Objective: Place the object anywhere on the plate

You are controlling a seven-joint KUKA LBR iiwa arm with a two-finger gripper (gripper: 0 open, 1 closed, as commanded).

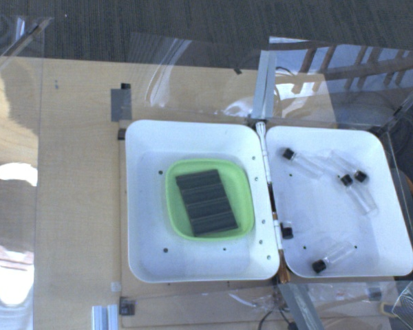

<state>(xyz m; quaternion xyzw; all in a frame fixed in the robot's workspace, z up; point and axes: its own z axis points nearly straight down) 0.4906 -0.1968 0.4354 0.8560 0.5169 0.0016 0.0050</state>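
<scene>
Right of the green plate [244,198], the near vial [336,255] lies alone; grasp across its body. Tool state: cannot tell.

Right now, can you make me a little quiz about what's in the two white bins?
1. True or false: the dark ridged block lies on the green plate.
2. Which bin holds the clear vials with black caps? A) left bin B) right bin
3. Fill in: the green plate sits in the ___ bin.

Key: 1 true; 2 B; 3 left.
</scene>
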